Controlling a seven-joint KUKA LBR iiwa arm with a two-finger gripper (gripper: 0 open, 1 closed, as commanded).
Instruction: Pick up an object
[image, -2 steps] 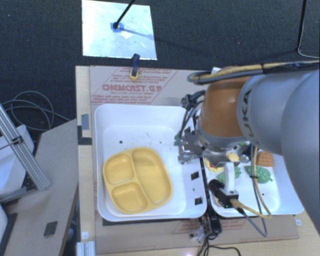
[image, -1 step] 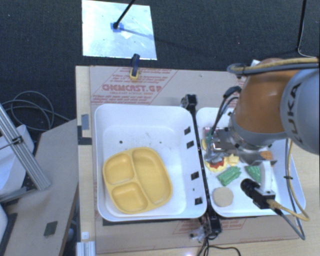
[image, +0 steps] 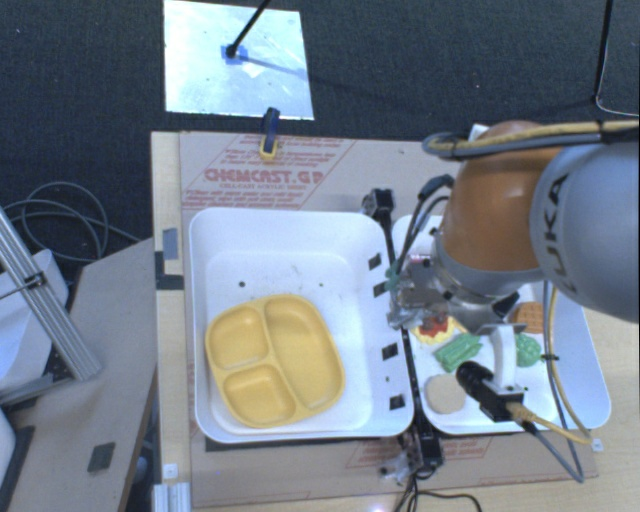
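Observation:
The grey arm with its orange band (image: 500, 210) hangs low over the right bin (image: 590, 385). Its gripper (image: 425, 312) sits at that bin's left side, just above a red and yellow object (image: 436, 327). A green toy piece (image: 459, 351) lies right below it, and another green piece (image: 526, 349) lies further right. A pale tan disc (image: 446, 394) rests near the bin's front. An orange-brown item (image: 530, 317) peeks out beside the arm. The arm's body hides the fingers and much of the bin.
The left bin (image: 290, 240) holds a yellow three-compartment tray (image: 273, 357) in its front half. A black divider with clips (image: 398, 330) runs between the bins. Cables (image: 545, 425) trail over the right bin's front. A cardboard sheet (image: 265, 172) lies behind the bins.

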